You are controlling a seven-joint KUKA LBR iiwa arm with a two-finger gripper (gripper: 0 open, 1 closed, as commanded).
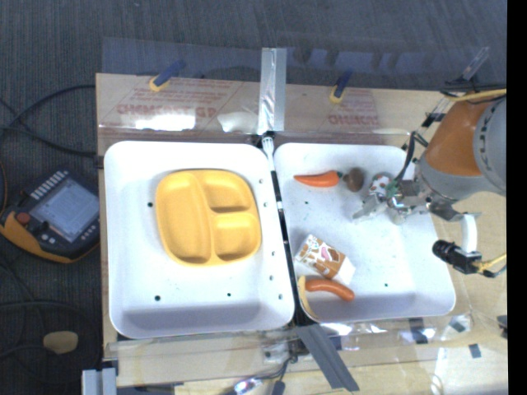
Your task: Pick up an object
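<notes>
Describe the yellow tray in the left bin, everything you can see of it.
The yellow tray looks like smooth moulded plastic, squarish with rounded corners. It has three compartments: one long one along its left, two smaller ones on its right. It lies flat and upright near the middle of the left bin, resting on its floor, with nothing in it.

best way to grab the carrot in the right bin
Take the carrot across its thicker orange middle, coming straight down from above. It lies flat and lengthwise across the right bin, so the fingers should close across its narrow width. The brown ball sits close to its green tip; stay clear of that end.
</notes>
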